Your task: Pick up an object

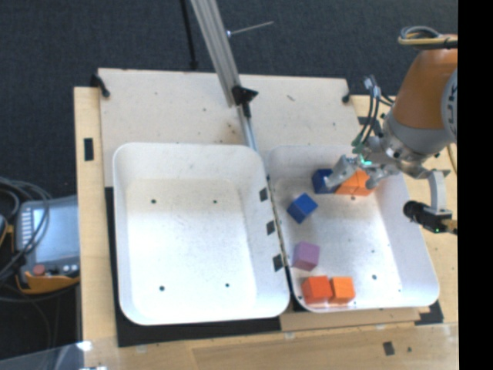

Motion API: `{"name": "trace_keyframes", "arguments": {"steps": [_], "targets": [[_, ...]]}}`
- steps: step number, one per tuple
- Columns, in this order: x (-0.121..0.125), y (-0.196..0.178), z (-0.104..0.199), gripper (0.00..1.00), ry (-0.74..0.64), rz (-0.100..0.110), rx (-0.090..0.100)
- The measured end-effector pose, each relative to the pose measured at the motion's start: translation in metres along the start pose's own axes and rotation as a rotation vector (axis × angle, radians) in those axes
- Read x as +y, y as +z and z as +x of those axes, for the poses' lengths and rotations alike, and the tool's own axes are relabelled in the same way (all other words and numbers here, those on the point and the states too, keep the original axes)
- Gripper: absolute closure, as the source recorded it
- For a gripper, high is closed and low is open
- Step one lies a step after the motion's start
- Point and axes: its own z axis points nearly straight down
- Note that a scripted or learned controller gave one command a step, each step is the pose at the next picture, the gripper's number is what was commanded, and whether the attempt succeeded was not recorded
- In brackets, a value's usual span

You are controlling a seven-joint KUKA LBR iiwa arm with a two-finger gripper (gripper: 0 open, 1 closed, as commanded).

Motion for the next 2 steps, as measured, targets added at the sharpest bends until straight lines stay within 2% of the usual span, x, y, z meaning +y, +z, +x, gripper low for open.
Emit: {"name": "trace_keyframes", "arguments": {"steps": [1,2], "targets": [[0.0,-0.001,0.0,0.0,0.0,-0.002,0.0],[-0.008,0.057,-0.007,0.0,0.004,0.005,-0.002]]}}
